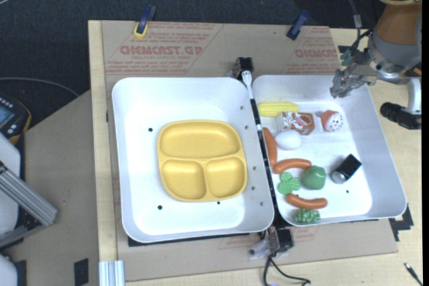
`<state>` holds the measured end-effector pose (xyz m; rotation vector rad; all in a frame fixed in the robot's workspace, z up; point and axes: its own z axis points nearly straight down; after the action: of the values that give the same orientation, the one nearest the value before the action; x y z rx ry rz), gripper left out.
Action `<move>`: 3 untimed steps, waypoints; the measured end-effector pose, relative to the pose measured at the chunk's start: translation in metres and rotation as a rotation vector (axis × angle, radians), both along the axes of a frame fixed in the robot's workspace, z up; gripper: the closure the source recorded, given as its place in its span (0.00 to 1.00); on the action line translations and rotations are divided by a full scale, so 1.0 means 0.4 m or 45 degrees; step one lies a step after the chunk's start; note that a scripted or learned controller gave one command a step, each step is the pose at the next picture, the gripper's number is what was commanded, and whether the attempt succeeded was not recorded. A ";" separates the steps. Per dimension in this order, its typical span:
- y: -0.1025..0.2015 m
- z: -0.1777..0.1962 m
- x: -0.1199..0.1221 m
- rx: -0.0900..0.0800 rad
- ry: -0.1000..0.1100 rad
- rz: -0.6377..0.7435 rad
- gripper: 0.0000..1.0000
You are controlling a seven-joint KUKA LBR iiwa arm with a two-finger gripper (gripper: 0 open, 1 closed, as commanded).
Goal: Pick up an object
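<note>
A yellow divided tray [201, 159] sits in the left bin [134, 104]. The right bin [382, 164] holds toy food: corn cob [277, 108], sausages [292, 165], green pepper [313, 177]. The gripper [344, 85] hovers at its one o'clock corner; whether its jaws are apart I cannot tell.

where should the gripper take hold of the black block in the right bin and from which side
Probably from straight above, closing across the short sides of the black block. It lies tilted and alone on bare bin floor, well right of the green pepper, so its narrow width looks open for the gripper, now over the bin's far edge.
</note>
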<state>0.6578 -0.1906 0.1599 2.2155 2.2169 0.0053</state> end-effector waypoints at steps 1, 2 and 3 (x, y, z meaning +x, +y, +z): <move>0.010 0.114 -0.004 0.000 -0.001 0.001 1.00; 0.010 0.167 -0.001 0.001 0.003 0.000 1.00; 0.132 0.182 -0.033 0.005 0.012 0.004 1.00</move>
<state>0.6448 -0.1377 0.2328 2.2184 2.2275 -0.0004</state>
